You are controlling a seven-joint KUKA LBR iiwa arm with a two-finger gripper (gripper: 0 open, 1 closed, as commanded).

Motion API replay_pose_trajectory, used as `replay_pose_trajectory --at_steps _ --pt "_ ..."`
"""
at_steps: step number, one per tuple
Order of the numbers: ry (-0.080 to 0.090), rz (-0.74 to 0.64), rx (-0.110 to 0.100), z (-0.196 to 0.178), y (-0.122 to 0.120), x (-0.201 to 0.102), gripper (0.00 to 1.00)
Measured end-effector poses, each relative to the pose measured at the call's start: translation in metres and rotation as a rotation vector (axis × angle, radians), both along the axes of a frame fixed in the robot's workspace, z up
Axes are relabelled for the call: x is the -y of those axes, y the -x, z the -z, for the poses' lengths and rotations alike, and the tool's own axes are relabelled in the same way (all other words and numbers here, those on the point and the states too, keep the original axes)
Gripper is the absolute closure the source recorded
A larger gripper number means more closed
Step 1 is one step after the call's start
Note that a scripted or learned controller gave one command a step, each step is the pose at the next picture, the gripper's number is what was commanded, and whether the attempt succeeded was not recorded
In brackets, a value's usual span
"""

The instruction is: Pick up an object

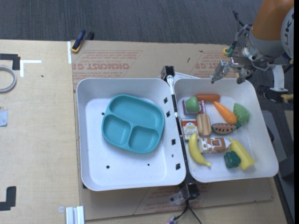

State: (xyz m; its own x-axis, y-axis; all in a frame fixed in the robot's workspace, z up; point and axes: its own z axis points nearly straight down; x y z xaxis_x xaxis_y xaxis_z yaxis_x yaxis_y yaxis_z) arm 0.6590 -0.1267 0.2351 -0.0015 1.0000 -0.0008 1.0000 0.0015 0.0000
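Hovering over the far rim of the right bin [264, 107], my end effector [230, 72] is carrying nothing, its fingers apparently spread. Toy foods, including a banana [196, 149] and a carrot [224, 112], are lying inside; a teal tray [133, 123] is occupying the left bin [84, 125].

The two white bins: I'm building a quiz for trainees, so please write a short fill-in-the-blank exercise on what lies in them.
1. The teal three-compartment plastic tray lies in the ____ bin.
2. The yellow toy banana lies in the ____ bin.
3. The orange toy carrot lies just ____ of the leafy green toy vegetable.
4. The two-finger gripper hovers open above the right bin's ____ rim.

Missing words: left; right; left; far
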Motion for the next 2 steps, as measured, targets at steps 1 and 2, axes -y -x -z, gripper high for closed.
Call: replay_pose_trajectory --at_steps 1,2 --pt "0.0 -0.245 0.0 0.142 0.019 0.044 0.0" --pt "0.001 -0.242 0.002 0.132 0.019 0.044 1.0"
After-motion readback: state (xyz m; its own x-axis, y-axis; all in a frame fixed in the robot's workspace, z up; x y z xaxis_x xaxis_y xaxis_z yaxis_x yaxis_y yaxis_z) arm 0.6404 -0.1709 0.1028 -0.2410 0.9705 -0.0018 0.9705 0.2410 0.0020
